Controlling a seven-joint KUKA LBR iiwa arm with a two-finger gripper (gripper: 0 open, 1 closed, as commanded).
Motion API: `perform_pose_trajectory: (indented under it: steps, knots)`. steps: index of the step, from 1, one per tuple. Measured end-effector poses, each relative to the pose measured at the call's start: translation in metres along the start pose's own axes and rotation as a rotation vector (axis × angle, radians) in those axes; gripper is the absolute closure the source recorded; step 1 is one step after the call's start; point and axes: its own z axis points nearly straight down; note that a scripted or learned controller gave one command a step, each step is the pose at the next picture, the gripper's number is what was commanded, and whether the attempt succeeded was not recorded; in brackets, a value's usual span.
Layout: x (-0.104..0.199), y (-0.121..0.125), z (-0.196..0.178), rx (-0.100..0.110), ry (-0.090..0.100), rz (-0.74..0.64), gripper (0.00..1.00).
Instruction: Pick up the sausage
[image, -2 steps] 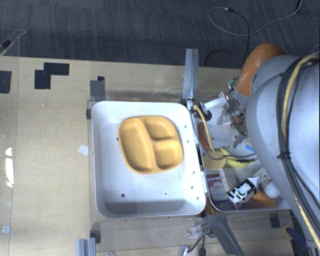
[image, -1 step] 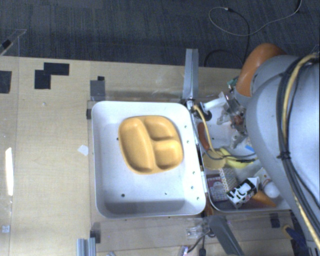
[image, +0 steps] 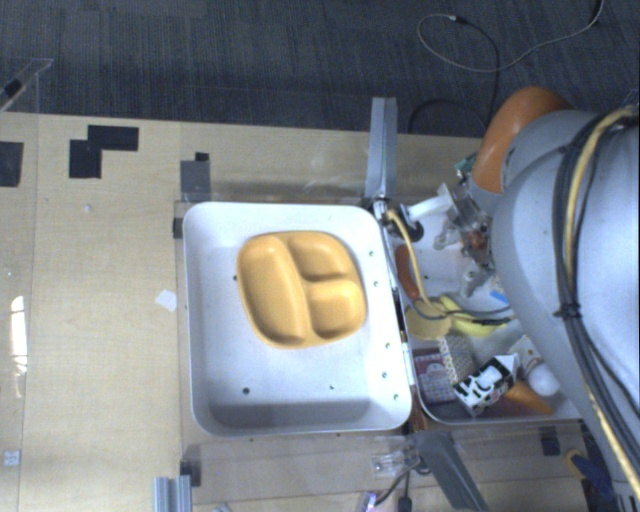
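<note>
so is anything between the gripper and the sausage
Nothing visible does. The gripper hangs over the right bin, with the sausage lying just left of it along the bin's left wall.

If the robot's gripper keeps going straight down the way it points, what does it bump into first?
Probably the sausage, the reddish-brown thing by the right bin's left wall. The gripper hangs over that bin, just right of it. Depth is hard to judge, so it might meet the bin floor instead.

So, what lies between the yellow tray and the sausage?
In the camera view, the bare white floor of the left bin, then the divider where the two bins meet, lie between the yellow tray and the sausage.
</note>
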Motion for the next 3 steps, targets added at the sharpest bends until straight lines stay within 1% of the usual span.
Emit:
perform_pose_trajectory:
  steps: [3]
  knots:
    - [0.0001,0.0000,0.0000,0.000,0.000,0.000,0.00]
